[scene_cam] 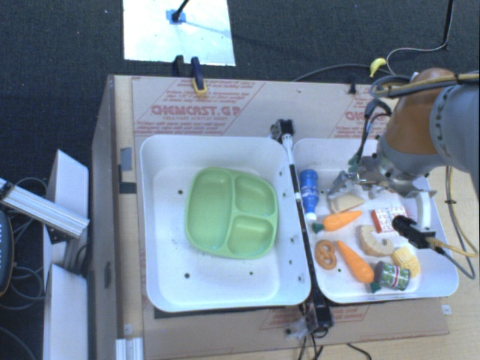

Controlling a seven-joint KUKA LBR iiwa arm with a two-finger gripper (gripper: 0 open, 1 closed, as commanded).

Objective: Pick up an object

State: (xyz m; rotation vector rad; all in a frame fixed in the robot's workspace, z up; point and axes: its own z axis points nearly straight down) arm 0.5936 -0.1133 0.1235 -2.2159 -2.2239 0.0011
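pincer [346, 184] low in right bin [442, 280], beside wedge [346, 201]

Robot lab: bench [225, 100] with white bins [150, 201], loose cables [405, 51], dark carpet.

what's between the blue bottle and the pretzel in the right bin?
In the camera view, the leafy tip of the upper carrot lies between the blue bottle and the pretzel, with bare bin floor either side of it.

arm [457, 118]: we see a grey shell
band [411, 118]: we see rounded orange
cables [390, 88]: we see yellow and black
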